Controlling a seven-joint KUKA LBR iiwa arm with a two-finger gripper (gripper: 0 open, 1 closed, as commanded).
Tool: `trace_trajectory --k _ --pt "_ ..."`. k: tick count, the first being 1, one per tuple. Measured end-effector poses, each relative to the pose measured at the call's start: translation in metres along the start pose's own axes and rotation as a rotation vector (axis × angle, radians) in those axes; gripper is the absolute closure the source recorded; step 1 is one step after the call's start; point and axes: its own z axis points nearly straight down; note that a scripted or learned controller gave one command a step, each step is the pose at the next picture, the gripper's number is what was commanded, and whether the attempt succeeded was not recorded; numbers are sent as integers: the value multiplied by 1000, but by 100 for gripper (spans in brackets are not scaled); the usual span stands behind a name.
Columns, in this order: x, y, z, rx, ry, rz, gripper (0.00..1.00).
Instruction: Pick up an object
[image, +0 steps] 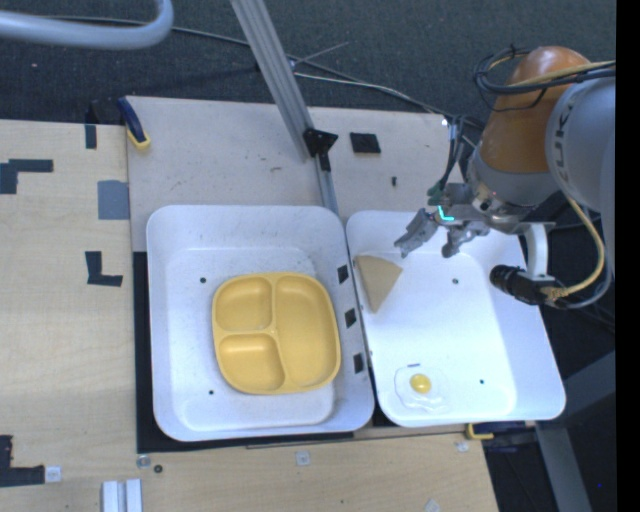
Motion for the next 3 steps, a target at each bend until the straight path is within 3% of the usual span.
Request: trace_trajectory --k 1,3 --pt "0 1 -2 -4 0 -1 0" --pt "2 -4 91 0 -1 0 0"
